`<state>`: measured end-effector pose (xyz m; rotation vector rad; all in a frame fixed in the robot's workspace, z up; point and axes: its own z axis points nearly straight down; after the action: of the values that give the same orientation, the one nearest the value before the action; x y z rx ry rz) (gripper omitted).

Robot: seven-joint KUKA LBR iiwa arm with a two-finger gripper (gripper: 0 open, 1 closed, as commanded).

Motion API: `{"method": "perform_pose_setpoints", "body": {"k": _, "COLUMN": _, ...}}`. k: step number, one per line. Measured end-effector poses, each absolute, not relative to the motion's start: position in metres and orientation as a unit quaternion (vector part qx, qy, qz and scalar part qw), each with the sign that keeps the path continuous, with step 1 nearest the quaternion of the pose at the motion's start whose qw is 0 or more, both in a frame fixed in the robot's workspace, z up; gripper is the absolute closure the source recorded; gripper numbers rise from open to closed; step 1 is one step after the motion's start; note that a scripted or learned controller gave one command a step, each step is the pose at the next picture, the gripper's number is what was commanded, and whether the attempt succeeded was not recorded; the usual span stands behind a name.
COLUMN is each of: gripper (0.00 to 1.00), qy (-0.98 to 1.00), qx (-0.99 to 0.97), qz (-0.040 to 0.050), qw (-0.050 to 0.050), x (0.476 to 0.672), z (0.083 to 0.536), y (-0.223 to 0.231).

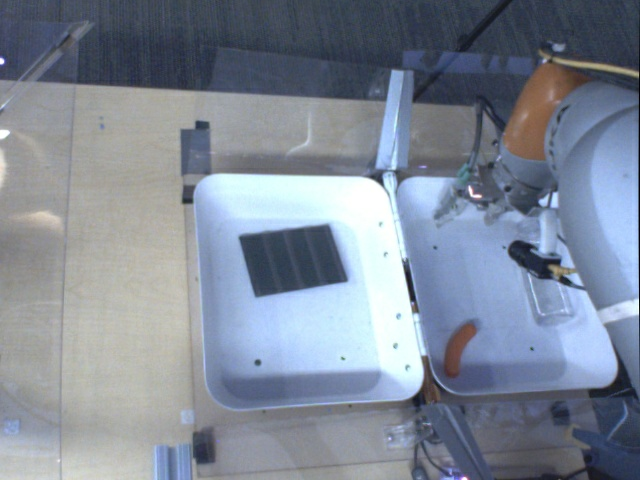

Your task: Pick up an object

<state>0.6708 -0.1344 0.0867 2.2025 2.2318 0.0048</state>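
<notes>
An orange sausage-shaped object (460, 348) lies near the front edge of the right bin (500, 378). A dark grey ribbed rectangular mat (293, 259) lies flat in the left bin (300, 383), towards its back. My gripper (467, 211) hangs over the back part of the right bin, well behind the orange object. Its two fingers are spread apart, open, with nothing between them.
The grey arm with its orange band (540, 98) covers the right bin's right side. A metal post (393, 128) stands behind the gap between the bins. Pale wooden bench (100, 268) stretches to the left.
</notes>
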Motion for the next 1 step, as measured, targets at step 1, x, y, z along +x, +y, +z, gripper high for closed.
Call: {"method": "perform_pose_setpoints", "body": {"k": 1, "gripper": 0.0, "qy": 0.751, "qx": 0.66, "qz": 0.0015, "qw": 0.003, "x": 0.6228, "z": 0.141, "y": -0.188}}
